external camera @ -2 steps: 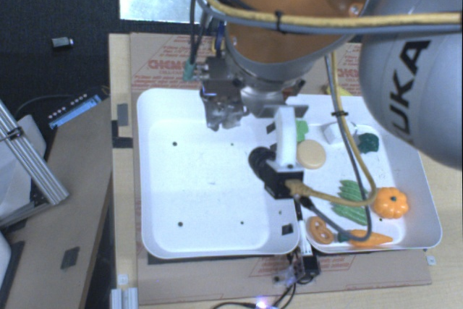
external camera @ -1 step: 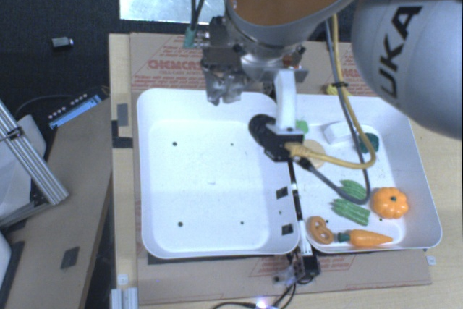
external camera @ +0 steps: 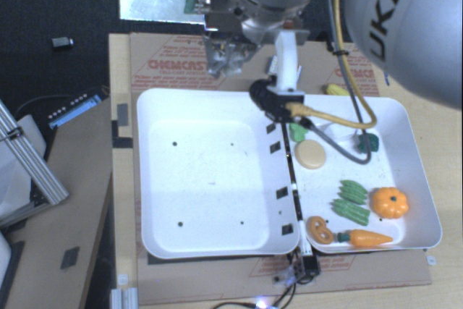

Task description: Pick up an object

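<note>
My gripper (external camera: 226, 60) hangs over the back edge of the left bin (external camera: 144, 177), seen from above and partly blurred. The right bin (external camera: 417, 155) holds the toy foods: a cream round biscuit (external camera: 311, 154), a green piece (external camera: 297, 132) just behind it, a teal piece (external camera: 369, 142), two green bean pods (external camera: 353, 190) (external camera: 351, 211), an orange pumpkin (external camera: 389, 202), a pretzel (external camera: 320, 229) and a carrot (external camera: 365, 237). The gripper stands well to the left of and behind all of them, touching none.
A yellow piece (external camera: 335, 90) lies at the back rim of the right bin. A black cable mount (external camera: 271, 99) and a yellow-grey hose (external camera: 340, 123) hang over the divide between the bins. The large grey arm body (external camera: 405, 11) covers the upper right.
</note>
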`<state>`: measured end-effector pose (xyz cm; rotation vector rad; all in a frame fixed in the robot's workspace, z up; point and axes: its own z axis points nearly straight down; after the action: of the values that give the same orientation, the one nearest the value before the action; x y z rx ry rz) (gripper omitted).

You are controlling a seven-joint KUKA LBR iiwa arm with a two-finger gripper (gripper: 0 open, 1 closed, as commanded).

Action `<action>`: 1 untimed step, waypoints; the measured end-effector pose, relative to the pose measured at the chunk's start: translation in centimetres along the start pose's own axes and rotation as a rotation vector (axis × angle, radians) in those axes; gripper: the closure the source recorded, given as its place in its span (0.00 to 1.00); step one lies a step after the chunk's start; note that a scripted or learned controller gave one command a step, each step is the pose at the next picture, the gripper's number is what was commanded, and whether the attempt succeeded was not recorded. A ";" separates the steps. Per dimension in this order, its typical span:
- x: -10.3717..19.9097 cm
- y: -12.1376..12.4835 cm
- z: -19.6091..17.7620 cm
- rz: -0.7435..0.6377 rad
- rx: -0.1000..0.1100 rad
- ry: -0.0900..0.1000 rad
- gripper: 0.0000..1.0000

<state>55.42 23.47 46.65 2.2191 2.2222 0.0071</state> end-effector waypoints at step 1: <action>0.0 -1.0 -0.2 -0.003 0.003 -0.001 1.00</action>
<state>54.40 23.47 46.82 2.2172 2.2268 0.0024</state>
